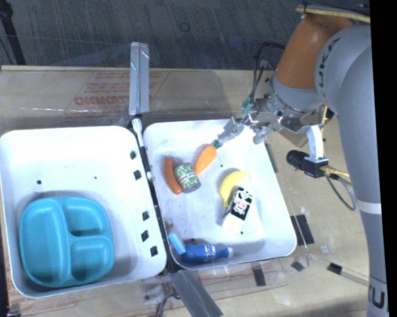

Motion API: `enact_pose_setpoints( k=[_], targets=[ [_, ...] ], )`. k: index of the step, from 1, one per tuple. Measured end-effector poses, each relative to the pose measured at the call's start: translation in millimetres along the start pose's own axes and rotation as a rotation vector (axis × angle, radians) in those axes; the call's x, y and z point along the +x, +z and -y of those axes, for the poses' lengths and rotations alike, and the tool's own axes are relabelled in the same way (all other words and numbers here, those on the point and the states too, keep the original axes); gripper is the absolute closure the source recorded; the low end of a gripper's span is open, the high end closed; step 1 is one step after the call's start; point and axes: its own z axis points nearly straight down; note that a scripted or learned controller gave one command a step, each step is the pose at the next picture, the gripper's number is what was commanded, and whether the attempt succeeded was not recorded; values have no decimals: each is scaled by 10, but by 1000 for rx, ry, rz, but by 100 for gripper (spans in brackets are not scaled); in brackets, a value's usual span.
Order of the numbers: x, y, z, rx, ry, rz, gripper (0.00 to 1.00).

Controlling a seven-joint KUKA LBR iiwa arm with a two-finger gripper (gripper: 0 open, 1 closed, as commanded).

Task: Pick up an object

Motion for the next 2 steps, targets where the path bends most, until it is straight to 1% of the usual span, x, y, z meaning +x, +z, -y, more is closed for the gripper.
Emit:
enact_pose_setpoints(
  k=[1,2],
  targets=[
    [185,1274,-219,-3,-20,1,0],
    [194,1174,-221,-1,-25,0,100]
  ],
)
